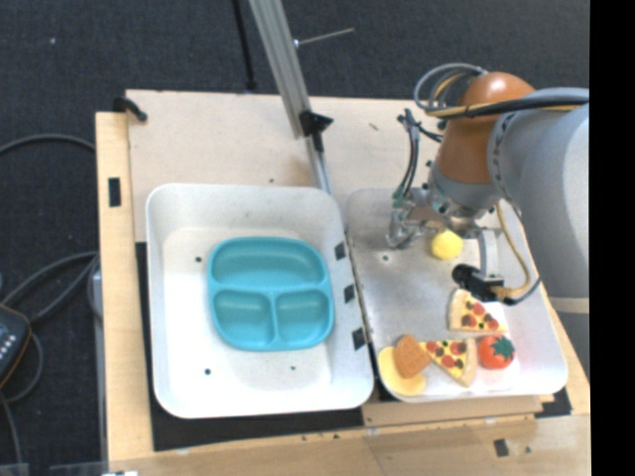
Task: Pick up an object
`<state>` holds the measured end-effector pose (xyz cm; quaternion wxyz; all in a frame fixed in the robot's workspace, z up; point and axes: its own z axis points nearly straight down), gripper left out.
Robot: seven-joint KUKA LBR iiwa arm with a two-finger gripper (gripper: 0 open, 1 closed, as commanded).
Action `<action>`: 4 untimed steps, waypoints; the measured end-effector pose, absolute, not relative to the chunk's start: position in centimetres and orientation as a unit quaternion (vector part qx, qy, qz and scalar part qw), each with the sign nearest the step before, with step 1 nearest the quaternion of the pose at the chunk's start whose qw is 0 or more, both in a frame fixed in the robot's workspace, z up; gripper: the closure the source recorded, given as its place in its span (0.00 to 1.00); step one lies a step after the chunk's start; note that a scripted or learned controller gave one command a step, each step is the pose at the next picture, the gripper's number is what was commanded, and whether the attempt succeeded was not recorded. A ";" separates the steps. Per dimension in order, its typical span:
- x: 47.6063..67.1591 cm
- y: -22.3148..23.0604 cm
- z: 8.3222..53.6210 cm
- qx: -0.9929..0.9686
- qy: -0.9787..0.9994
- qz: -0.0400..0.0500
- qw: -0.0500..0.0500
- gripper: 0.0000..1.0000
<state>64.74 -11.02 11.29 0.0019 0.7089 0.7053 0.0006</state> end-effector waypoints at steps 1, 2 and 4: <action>64.2 -10.6 16.1 0.708 0.706 0.002 0.002 1.00; 64.4 -11.4 22.5 0.709 0.705 0.002 0.004 1.00; 64.4 -10.8 29.3 0.706 0.708 0.001 0.002 1.00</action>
